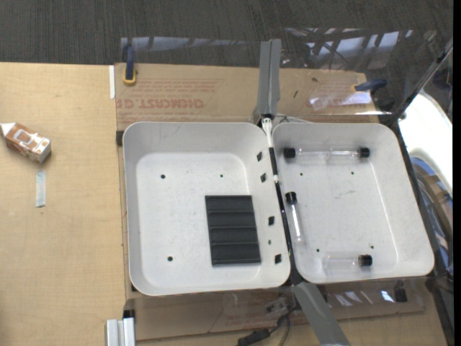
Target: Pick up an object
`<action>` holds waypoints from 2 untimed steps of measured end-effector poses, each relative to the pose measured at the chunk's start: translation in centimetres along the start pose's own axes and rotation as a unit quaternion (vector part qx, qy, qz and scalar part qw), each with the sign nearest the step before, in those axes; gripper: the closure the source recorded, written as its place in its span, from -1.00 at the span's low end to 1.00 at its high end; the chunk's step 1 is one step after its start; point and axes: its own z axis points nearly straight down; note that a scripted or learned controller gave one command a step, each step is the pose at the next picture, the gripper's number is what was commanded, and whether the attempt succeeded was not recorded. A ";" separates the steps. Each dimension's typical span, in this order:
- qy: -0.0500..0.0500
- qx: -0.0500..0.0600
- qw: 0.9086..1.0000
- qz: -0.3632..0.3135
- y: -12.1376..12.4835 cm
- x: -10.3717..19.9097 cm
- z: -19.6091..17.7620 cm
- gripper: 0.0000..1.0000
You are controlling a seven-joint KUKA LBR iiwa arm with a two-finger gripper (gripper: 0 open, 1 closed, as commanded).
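A black ribbed block point(232, 230) lies flat on the floor of the left bin point(144, 215), toward that bin's near right part, clear of its walls. The right bin point(403, 215) touches the left bin along their shared edge and holds three clear tubes with black caps point(325, 153). Behind the left bin lies cardboard point(173, 96) with red printing, upside down and too faint to read. Well left of the left bin, a small orange-and-white carton point(27, 143) rests on the bench point(57, 265). The claw's state cannot be told.

Clear tubes point(325, 153) faint against right bin point(403, 215); cardboard print point(167, 92) unreadable
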 end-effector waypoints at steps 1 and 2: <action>0.000 0.000 1.000 -0.027 2.7 -7.9 0.0 1.00; -0.001 0.000 0.999 -0.050 2.8 -8.2 -0.1 1.00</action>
